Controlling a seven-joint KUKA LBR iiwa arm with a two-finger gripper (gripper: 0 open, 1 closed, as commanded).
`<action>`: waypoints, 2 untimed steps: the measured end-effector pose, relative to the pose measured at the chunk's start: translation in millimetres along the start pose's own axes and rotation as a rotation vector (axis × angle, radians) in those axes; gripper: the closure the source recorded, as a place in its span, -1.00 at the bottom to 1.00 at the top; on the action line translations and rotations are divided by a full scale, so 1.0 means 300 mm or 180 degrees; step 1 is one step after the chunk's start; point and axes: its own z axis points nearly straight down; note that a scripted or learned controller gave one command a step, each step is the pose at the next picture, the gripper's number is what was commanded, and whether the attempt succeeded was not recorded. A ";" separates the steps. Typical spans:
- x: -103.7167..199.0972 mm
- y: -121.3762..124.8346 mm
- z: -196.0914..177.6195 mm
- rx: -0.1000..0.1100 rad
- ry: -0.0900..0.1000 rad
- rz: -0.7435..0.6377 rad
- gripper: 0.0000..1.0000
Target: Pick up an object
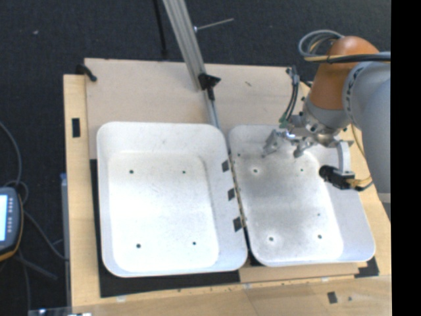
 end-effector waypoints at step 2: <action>-0.007 0.005 0.061 -0.0030 -0.0005 0.0010 1.00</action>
